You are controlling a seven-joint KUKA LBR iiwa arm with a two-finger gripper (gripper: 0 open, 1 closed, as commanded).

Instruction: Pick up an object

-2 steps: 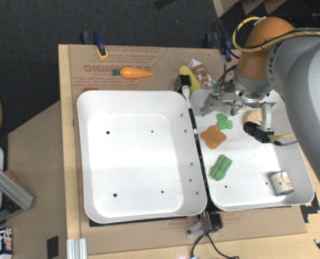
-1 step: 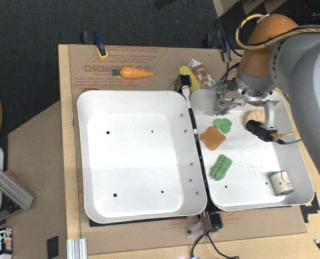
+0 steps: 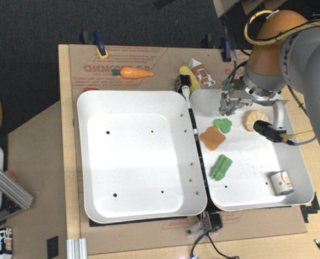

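In the right bin (image 3: 289,196) lie a small green leafy piece (image 3: 223,125), an orange-brown slice (image 3: 212,138), a green ridged vegetable (image 3: 220,167), a tan ridged round piece (image 3: 254,118) and a small tin can (image 3: 281,182). My gripper (image 3: 229,106) hangs over the far part of this bin, just above and behind the green leafy piece. Nothing shows between its fingers.
The left bin (image 3: 89,144) sits beside the right one. Behind the bins on the cardboard lie a toy carrot (image 3: 134,73), a yellow and black item (image 3: 185,78) and a brown and white packet (image 3: 202,74). Blue clamps (image 3: 100,45) hold the board's far edge.
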